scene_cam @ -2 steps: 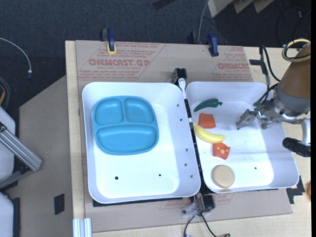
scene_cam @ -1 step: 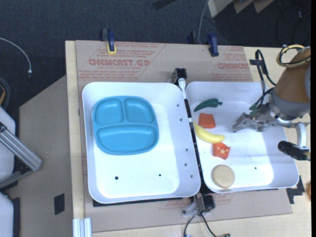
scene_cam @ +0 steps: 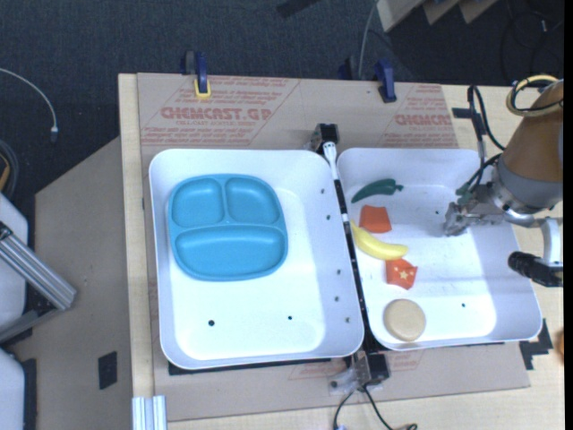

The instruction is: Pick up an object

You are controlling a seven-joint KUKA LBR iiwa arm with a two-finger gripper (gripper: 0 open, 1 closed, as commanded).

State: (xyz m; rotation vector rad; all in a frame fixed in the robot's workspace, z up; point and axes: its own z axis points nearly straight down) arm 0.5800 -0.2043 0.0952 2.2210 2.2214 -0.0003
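Right bin [scene_cam: 501,316], near to far: tan disc [scene_cam: 404,319], red piece [scene_cam: 401,273], banana [scene_cam: 379,244], orange piece [scene_cam: 375,218], green pepper [scene_cam: 377,188]. Gripper [scene_cam: 457,219] low over bare bin floor, right of these; nothing seen between jaws, opening indeterminable. Left bin [scene_cam: 179,330]: blue tray [scene_cam: 228,226].

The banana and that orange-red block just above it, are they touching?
Cannot tell. In the camera view the banana lies just under the orange-red block in the right bin; their edges seem to meet, but no clear contact or gap shows.

A blue divided plate [scene_cam: 229,227] lies in the left bin [scene_cam: 269,330]
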